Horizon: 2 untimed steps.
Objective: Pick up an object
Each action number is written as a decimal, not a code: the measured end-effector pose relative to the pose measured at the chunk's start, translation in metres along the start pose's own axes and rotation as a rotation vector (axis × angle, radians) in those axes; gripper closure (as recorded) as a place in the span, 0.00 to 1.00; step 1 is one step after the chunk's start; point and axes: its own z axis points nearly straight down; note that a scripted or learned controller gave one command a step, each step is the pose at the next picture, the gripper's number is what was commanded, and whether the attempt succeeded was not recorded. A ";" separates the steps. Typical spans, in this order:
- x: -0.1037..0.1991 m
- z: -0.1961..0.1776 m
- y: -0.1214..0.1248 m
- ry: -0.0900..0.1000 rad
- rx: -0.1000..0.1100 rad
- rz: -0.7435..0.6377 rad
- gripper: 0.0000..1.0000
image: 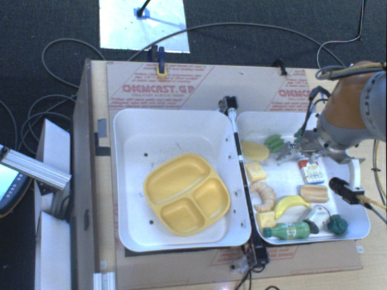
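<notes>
Two white bins [181, 122] on a cardboard-topped bench [199, 83], dark carpet [48, 11] around; end effector [289, 151] state indiscernible.

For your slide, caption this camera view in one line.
Grey-and-orange arm reaches over the right bin of toy food; yellow divided tray in the left bin.

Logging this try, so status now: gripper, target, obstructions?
Gripper low in right bin, by green item; nothing seen between fingers. Banana, bottle, bread roll lying loose. Items crowded close.
</notes>
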 end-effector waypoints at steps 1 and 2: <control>0.040 0.030 0.072 0.002 -0.002 -0.003 0.00; 0.039 0.029 -0.076 0.000 -0.003 0.001 0.00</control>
